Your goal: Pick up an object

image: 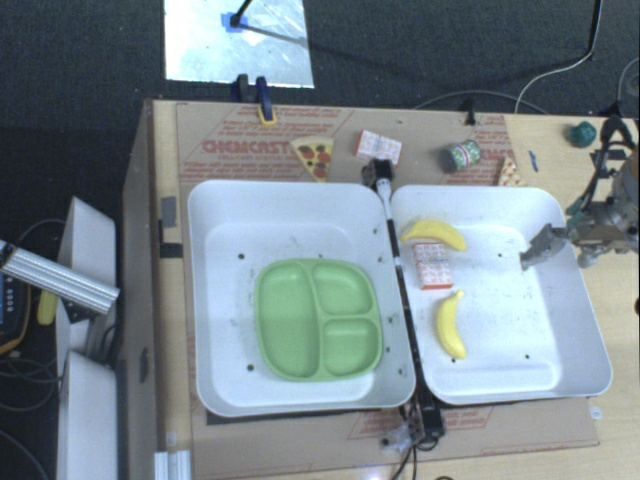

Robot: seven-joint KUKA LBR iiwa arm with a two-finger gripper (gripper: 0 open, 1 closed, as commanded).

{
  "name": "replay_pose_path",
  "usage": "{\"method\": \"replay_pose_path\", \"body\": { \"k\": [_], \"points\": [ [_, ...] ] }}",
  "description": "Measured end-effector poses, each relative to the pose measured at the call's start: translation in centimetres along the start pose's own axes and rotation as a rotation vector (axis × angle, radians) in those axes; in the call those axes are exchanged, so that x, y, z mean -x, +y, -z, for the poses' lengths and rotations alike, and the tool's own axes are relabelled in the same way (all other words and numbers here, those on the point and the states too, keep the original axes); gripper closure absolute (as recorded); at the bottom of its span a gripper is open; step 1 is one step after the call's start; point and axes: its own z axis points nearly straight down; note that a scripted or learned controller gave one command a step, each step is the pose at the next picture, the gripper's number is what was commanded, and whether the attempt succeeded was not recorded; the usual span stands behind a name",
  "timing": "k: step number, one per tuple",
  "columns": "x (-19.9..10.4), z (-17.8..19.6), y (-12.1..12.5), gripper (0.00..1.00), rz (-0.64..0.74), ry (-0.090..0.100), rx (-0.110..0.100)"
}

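Two yellow bananas lie in the right bin [575, 368]: one banana [434, 232] near the back left corner, the other banana [451, 324] further forward. A small red and white packet [432, 265] rests between them. My gripper [562, 250] hangs over the right bin's back right part, well to the right of the bananas. Its fingers are spread open with nothing between them. The left bin [220, 268] holds a green divided plate [320, 318].
Behind the bins on the cardboard lie a toy pizza slice [313, 156], a small card [378, 146], a green can [463, 154] and a teal object [584, 133]. A black divider [395, 268] runs between the bins. Cables hang at the back right.
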Motion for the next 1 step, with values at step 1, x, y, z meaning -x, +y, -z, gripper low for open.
{"method": "replay_pose_path", "body": {
  "k": [1],
  "points": [
    [-3.76,-13.03,1.11,0.00,0.000,0.002,-0.004]
  ]
}}
